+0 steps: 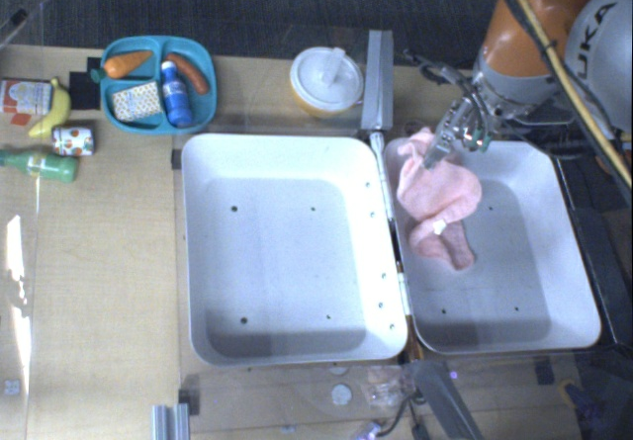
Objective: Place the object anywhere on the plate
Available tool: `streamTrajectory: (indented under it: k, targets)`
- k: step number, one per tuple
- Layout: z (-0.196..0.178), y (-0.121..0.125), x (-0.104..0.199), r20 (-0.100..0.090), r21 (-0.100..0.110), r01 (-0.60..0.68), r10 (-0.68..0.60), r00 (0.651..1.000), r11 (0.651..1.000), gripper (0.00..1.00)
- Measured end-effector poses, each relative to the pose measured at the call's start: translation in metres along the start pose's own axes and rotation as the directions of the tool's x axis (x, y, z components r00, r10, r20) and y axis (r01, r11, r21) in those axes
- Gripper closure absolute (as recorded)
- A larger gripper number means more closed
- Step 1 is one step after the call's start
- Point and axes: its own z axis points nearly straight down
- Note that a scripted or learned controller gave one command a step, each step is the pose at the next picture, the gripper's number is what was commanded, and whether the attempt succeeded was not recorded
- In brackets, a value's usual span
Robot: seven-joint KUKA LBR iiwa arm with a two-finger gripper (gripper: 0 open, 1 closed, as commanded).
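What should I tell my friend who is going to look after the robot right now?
Gripper: down in the right bin, its tip at the top edge of the pink cloth; whether it grips the cloth can't be told.
Cloth: crumpled in the right bin's upper left part, near the wall between the bins.
Plate: the blue divided plate sits on the bench beyond the left bin, with toy food in it.
Done: nothing on the plate from this job yet.
Left: lift the cloth, carry it over, set it on the plate.

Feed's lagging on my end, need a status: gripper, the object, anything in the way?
Gripper low over right bin, at top edge of pink cloth. Cloth bunched at bin's left side. Divided blue plate far left on bench, food toys in it.
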Motion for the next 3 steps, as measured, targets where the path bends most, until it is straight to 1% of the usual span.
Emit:
streamTrajectory:
  k: [1, 2, 3]
  targets:
    - [0.001, 0.052, 0.030, 0.001, -0.001, 0.390, -0.390, 0.921, 0.921, 1.00]
    - [-0.009, 0.091, 0.058, 0.003, -0.001, 0.485, -0.485, 0.875, 0.875, 1.00]
    - [-0.015, 0.127, 0.089, 0.003, -0.001, 0.486, -0.486, 0.874, 0.874, 1.00]
